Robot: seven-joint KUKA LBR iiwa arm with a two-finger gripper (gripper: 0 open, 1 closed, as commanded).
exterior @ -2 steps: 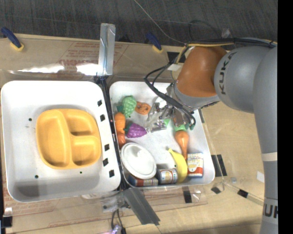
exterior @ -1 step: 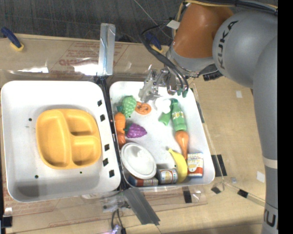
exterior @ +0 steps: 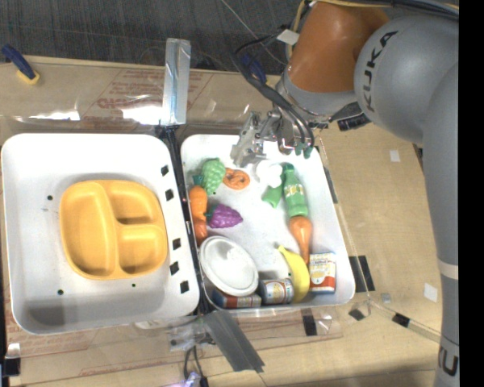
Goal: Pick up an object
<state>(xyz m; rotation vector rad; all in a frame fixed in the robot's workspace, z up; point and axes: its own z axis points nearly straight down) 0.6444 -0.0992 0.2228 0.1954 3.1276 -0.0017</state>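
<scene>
Gripper [exterior: 268, 139] hangs at 12 o'clock of right bin [exterior: 335, 216], grasp state unclear (cannot tell). Bottle [exterior: 294, 192] lies just below at 6 o'clock, grapes [exterior: 223, 215] at 7. Yellow tray [exterior: 113, 226] sits in left bin [exterior: 24, 216].

arm [exterior: 403, 63] cut off at right edge, can [exterior: 234, 300] half hidden under bowl [exterior: 228, 266]

arm [exterior: 403, 71]: grey, enters from 3 o'clock, orange band above wrist | gripper [exterior: 270, 139]: hangs low at 12 o'clock, metal parts blurred, finger pose unclear
</scene>
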